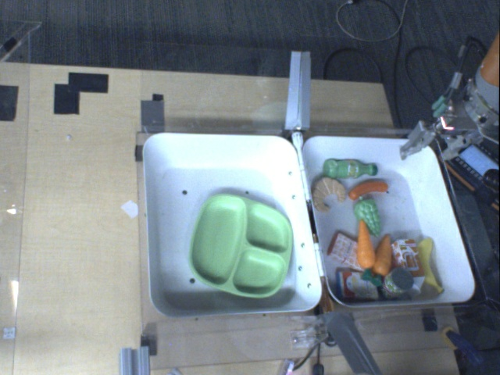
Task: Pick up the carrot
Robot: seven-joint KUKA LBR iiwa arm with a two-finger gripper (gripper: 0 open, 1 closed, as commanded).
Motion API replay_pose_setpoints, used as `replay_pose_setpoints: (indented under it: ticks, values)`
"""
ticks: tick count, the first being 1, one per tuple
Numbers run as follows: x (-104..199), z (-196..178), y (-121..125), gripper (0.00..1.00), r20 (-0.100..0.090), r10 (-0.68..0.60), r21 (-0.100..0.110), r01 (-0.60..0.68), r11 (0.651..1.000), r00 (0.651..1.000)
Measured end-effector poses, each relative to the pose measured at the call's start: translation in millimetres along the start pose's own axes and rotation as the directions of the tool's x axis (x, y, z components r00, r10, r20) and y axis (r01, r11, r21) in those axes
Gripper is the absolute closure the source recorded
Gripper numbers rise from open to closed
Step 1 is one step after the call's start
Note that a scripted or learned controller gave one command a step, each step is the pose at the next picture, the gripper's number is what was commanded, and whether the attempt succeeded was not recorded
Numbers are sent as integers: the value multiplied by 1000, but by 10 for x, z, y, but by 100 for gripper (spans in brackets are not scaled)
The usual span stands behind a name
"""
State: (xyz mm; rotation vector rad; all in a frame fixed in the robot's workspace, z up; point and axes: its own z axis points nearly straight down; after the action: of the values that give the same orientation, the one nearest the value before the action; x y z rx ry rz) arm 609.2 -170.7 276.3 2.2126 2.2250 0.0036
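Pale wooden bench (pixel 70 233) spans the frame, with dark carpeted floor (pixel 195 14) beyond its far edge and black cables (pixel 375 14) looped on that floor; two shallow white plastic bins sit side by side on the bench, touching along a grey metal divider rail (pixel 297 92); left bin (pixel 168 170) holds a light green moulded plastic tray with three compartments (pixel 242 244), lying slightly tilted near the bin's middle; right bin (pixel 449 209) holds a cluster of toy foods

Grey arm with its two-finger gripper (pixel 426 135) sits at the far right corner of the right bin, above the rim; whether its jaws are wide or narrow cannot be told, and nothing is seen between them

Orange tapered toy carrot (pixel 365 244) lies in the near half of the right bin, well apart from the gripper, pointing roughly toward the far wall; a second orange piece (pixel 383 255) lies just beside it on the right; a green knobbly toy vegetable (pixel 368 213) touches its far end; a green plastic bottle (pixel 350 168) lies on its side near the far wall; an orange-red toy sausage (pixel 369 187) lies just below the bottle; a tan round toy biscuit (pixel 328 191) lies near the divider; a yellow toy banana (pixel 428 266) lies near the right wall
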Motion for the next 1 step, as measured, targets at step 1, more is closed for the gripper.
replay_pose_setpoints:
  ticks: [1]
  values:
    - [17, 1658, -318, 0, 1, -153, -4, 153, 988, 988]
